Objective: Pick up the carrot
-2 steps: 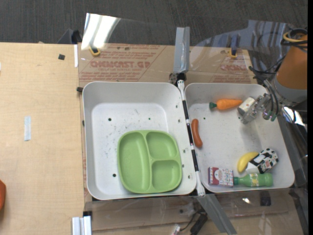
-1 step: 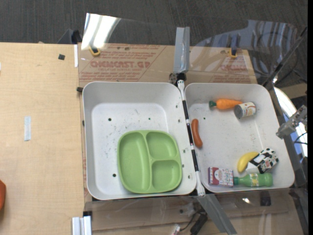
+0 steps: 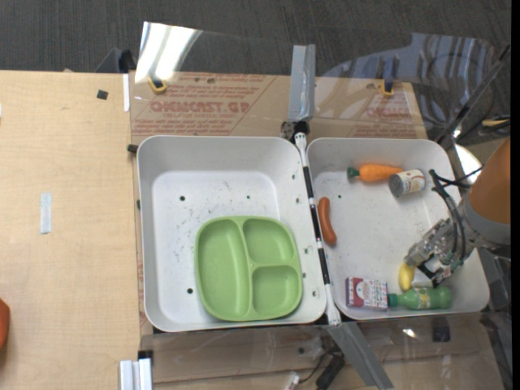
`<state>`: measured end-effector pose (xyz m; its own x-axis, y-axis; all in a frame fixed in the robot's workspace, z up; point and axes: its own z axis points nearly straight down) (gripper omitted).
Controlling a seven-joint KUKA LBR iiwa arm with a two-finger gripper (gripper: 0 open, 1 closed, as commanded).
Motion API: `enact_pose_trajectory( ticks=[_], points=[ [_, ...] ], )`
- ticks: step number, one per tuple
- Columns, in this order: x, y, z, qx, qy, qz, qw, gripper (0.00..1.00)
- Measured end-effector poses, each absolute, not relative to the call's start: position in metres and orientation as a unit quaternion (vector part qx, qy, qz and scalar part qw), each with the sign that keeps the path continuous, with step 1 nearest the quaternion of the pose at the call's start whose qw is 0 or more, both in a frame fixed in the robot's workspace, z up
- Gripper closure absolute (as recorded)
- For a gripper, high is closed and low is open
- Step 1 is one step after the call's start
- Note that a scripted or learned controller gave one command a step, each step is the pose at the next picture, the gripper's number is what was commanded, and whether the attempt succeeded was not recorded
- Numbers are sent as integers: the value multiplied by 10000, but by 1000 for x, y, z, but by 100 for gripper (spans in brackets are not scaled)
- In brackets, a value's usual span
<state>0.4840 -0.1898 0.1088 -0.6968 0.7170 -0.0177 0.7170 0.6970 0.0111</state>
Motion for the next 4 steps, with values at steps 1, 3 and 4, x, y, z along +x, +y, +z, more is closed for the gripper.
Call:
enact_pose_trajectory(
  ticks=[1,3,4],
  points=[
    [527,-222,270,2993,9542,2,4,100],
    [526,-118,211,1655,9862,2,16,100],
    [608,-222,241,654,9979,-2,28,100]
  ],
)
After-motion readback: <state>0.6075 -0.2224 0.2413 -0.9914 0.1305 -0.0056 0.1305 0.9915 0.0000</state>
